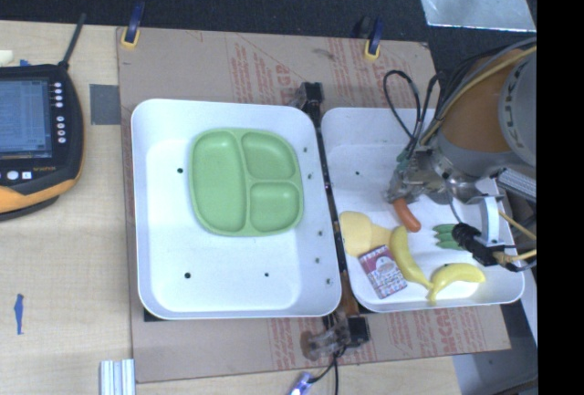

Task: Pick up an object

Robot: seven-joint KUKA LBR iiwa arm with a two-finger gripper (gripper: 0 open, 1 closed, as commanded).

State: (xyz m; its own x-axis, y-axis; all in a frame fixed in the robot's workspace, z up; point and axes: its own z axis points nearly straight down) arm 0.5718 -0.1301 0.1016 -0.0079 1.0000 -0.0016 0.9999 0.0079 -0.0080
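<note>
The right bin [365, 147] holds several small items. There is an orange carrot-like piece [407, 217], a banana [408, 256], a pale yellow rounded piece [357, 227], a dark red packet [381, 270], a green piece [446, 236] and another yellow piece [456, 276]. My gripper [404, 188] is low over the right bin, directly above the far end of the orange piece. The wrist and cables hide its tips. Nothing shows as lifted off the bin floor.
The left bin [164, 275] holds a green divided plate [245, 181]. A handheld control pendant [32, 138] lies on the bench at far left. Black cables [406, 101] loop over the back of the right bin. The arm's body [493, 119] covers that bin's right side.
</note>
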